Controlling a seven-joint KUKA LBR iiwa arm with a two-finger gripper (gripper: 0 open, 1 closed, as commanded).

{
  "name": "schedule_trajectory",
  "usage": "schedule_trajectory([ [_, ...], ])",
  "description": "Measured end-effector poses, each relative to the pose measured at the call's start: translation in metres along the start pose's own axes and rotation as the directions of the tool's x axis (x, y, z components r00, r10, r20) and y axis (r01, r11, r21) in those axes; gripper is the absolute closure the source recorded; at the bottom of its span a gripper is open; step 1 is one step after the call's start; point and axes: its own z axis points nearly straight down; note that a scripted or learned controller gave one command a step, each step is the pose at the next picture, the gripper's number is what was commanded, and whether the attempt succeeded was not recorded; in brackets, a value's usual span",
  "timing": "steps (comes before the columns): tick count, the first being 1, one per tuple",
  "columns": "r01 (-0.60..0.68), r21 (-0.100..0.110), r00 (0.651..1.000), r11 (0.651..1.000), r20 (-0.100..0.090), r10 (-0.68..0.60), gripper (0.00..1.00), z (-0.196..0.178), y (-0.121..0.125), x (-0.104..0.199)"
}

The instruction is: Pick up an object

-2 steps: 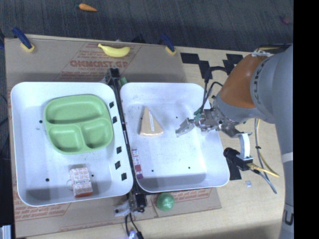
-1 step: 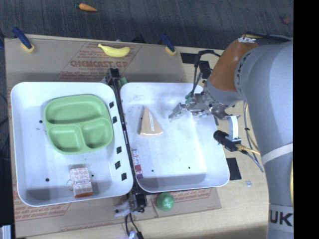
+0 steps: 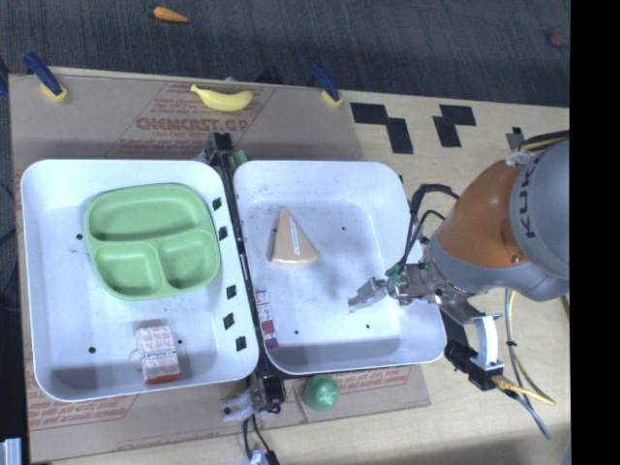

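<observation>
Banana on cardboard; green ball below right bin.

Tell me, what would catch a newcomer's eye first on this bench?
Probably the arm's orange band at the right, with its pincer reaching low into the right bin, apart from the tan wedge lying mid-bin. Next, the green divided tray in the left bin, with a small packet nearer the front. A yellow banana lies on the cardboard behind the bins.

The gripper hangs low over the right bin, well apart from the tan wedge. A green tray and a small packet lie in the left bin.
</observation>
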Motion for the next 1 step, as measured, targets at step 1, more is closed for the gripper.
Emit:
schedule_trajectory([
  [1,0.003,-0.001,1.0,1.0,0.001,-0.003,0.0,0.0351,0.0623,0.0008],
])
